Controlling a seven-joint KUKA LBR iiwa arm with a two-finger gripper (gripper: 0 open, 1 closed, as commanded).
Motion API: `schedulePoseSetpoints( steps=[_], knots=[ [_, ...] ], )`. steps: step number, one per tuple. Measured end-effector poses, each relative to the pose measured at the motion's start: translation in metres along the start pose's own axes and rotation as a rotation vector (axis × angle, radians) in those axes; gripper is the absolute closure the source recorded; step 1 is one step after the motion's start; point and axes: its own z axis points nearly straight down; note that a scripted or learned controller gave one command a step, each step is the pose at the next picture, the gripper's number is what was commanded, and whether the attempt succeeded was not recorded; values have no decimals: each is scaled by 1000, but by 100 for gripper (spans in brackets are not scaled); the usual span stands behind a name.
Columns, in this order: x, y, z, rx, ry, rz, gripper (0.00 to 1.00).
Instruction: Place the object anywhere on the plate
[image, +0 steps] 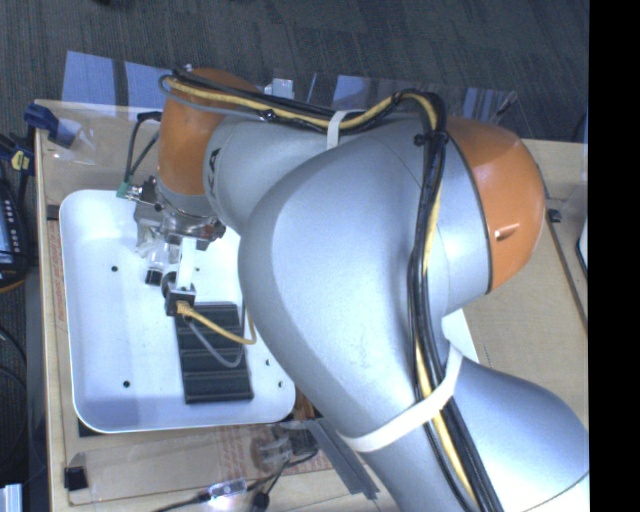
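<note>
My gripper (162, 262) hangs low over the white left bin (100, 330), in its upper middle part, pointing down at the bin floor. The orange band of the wrist (185, 140) sits just above it. The grey arm (370, 300) stretches in from the right and covers the bench to the right of this bin, hiding whatever lies there.
The left bin's white floor shows a few small dark dots (127, 383). Its rim (70, 300) runs close to the bench's left edge. Dark equipment (12, 225) stands off the left side, and clutter with cables lies below the bin's front edge (240, 485).
</note>
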Motion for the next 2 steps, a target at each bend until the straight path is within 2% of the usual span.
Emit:
schedulePoseSetpoints(
  steps=[1, 2],
  knots=[
    [79, -23, -111, -11, 4, 129, 100],
    [78, -23, -143, -12, 0, -410, 100]
  ],
)
